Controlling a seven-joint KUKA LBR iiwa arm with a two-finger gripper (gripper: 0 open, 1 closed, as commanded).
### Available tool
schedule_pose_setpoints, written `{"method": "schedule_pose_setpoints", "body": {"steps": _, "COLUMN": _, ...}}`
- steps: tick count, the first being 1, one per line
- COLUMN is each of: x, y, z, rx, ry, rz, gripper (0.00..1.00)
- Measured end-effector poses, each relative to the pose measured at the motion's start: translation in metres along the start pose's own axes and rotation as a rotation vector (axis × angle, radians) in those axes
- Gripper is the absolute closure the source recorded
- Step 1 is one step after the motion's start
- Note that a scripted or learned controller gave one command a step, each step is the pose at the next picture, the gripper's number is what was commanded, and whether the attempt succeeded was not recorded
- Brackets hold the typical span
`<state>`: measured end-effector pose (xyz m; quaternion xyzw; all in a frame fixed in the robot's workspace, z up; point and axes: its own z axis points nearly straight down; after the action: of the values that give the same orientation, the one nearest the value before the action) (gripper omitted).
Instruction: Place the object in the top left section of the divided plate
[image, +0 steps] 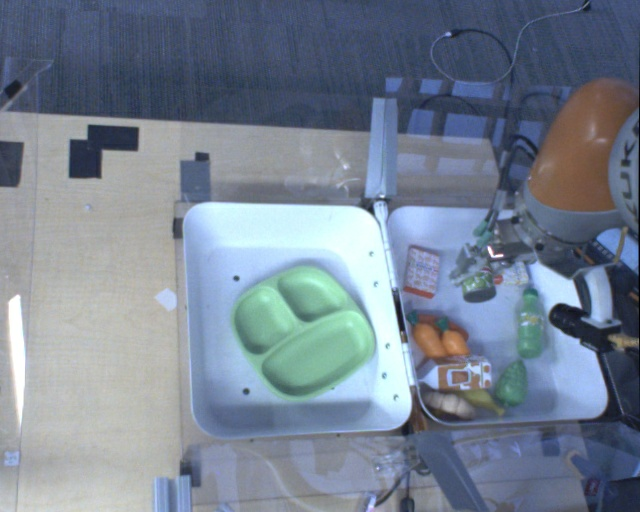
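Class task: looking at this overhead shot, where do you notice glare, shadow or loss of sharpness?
Camera view: glare streak on the bench's left edge; soft shadow around the green divided plate in the left bin; the gripper looks slightly blurred; the right bin items look small and soft.

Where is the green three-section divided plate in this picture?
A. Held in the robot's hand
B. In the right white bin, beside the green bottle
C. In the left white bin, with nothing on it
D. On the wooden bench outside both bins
C: the green three-section divided plate lies in the left white bin, its sections bare.
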<state>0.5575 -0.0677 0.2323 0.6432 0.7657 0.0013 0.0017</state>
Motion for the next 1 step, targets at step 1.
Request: {"method": "schedule_pose_setpoints", "body": {"steps": 1, "x": 0.068, "y": 0.0482, "z": -0.0054, "rx": 0.002, "ry": 0.001, "rz": 0.026, "gripper": 1.0}}
